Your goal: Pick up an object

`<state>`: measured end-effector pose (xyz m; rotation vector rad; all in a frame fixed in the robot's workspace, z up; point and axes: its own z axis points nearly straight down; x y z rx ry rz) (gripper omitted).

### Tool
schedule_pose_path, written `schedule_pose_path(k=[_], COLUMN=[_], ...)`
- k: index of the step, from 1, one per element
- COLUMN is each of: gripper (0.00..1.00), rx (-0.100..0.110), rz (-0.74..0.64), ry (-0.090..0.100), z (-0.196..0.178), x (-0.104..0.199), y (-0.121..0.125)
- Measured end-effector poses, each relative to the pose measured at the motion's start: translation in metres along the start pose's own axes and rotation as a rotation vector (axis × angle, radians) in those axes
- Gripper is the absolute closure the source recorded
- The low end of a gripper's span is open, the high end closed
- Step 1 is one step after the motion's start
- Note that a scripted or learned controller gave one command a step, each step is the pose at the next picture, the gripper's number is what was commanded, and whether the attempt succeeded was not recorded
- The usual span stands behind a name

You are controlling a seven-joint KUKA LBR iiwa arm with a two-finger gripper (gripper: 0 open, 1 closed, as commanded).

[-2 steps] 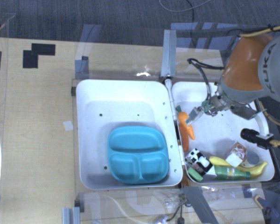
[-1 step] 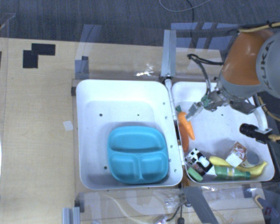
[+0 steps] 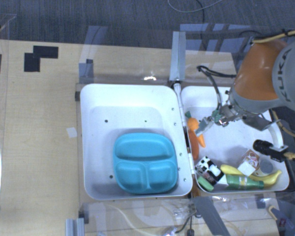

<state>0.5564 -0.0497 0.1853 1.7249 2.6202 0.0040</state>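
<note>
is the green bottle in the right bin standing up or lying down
Lying down. The green bottle rests on its side along the right bin's near wall, beside the banana.

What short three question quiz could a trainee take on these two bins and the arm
1. True or false: the blue divided tray lies in the left bin.
2. Which thing lies nearest the gripper? A banana B orange carrot C green bottle
3. Fill in: the banana and green bottle lie along the right bin's ____ wall.

Key: 1 true. 2 B. 3 near.
</note>
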Motion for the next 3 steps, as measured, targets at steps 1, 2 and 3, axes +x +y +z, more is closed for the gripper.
schedule_pose_path(k=[1, 2, 3], gripper=[0.00, 1.00, 1.00], rx=[-0.001, -0.006, 0.000], rz=[0.009, 0.007, 0.282], ry=[-0.001, -0.004, -0.001], z=[0.090, 0.079, 0.000], x=[-0.047, -0.047, -0.008], y=[0.001, 0.003, 0.051])
